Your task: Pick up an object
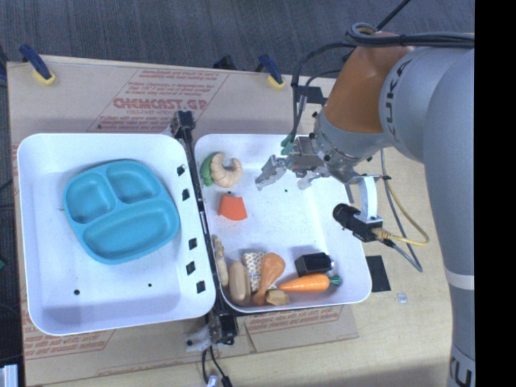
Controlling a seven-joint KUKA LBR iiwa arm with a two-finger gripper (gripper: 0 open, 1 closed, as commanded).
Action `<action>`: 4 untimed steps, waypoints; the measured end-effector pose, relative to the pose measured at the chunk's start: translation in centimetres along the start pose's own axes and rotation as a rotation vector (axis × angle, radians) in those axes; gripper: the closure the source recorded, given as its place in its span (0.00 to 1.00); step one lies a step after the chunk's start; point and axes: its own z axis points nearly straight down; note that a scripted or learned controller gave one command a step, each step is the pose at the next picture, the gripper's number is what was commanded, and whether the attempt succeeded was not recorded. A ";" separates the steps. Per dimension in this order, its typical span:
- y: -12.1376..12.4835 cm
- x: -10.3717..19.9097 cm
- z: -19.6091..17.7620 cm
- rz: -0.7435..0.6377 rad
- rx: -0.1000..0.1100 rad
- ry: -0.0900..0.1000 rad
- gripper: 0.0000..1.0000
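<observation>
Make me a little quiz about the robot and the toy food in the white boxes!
1. True or false: the blue plate lies in the same bin as the carrot.
2. Which bin is the gripper over: A) left bin, B) right bin?
3. What colour is the small wedge near the right bin's middle?

Key
1. False; the plate is in the left bin, the carrot in the right.
2. B.
3. Orange-red.

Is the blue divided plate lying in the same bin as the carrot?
No. The blue divided plate lies in the left bin, while the carrot lies in the right bin.
</observation>
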 end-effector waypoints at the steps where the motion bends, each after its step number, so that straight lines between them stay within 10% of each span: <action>1: 2.7 2.3 11.4 0.159 -0.013 -0.001 0.00; 2: 7.2 2.5 11.8 0.156 -0.001 0.001 0.00; 3: 4.7 2.8 11.9 0.071 0.001 0.001 0.00; 4: -0.5 3.0 12.0 0.419 0.003 0.001 0.00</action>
